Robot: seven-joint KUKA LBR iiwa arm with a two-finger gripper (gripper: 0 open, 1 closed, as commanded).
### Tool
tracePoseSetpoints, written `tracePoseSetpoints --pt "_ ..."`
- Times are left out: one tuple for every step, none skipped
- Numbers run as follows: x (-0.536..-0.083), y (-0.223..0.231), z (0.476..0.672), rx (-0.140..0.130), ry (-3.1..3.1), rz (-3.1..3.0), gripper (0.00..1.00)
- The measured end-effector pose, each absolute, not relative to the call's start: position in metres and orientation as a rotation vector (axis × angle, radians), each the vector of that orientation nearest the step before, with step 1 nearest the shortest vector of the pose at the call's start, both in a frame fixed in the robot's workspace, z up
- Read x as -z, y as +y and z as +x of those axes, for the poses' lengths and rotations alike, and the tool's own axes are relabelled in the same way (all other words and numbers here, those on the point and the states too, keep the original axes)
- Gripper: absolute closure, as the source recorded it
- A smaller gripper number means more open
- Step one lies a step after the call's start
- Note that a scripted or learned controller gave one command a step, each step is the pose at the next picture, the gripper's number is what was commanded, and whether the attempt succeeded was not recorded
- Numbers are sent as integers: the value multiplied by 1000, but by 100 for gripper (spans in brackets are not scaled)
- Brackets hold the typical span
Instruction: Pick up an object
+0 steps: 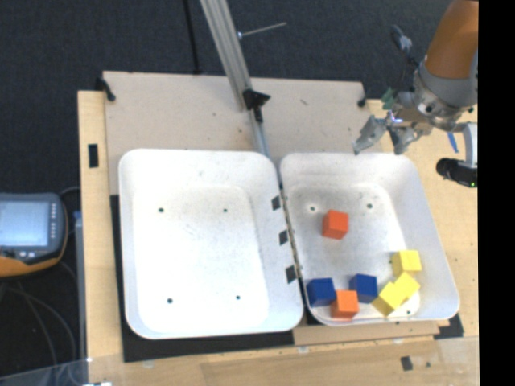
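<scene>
Picking well from here means choosing the easy target first: in the camera view the lone orange cube sits near the middle of the right bin, well apart from the walls & from the other blocks, so it looks like the best bet vs. the crowd at the near edge. That crowd, w/ two blue cubes, a second orange cube touching or just beside the left blue one, & two yellow blocks near the near-right corner, leaves little room for fingers; a grab there could nudge a neighbour or jam against the rim. My judgement: centre over the lone cube, line the fingers up w/ its flat faces, not its corners, come straight down, close only once the fingers straddle it, then lift slow & check it's really between them. Left bin has no blocks. Arm pose: reaches in from the right, orange band high at the top-right corner, wrist angled down & toward the left, gripper hanging just beyond the far rim of the right bin, over the bench board, not over the bin floor. Fingers look spread apart, nothing between them. Gripper is well apart from every block, so approach isn't yet begun.
</scene>
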State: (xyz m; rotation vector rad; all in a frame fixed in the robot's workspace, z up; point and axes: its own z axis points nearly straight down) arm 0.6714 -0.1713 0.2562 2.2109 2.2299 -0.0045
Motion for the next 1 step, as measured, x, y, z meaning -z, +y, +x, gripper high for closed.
tracePoseSetpoints --pt "-213 -176 679 6 2231 2212 0"
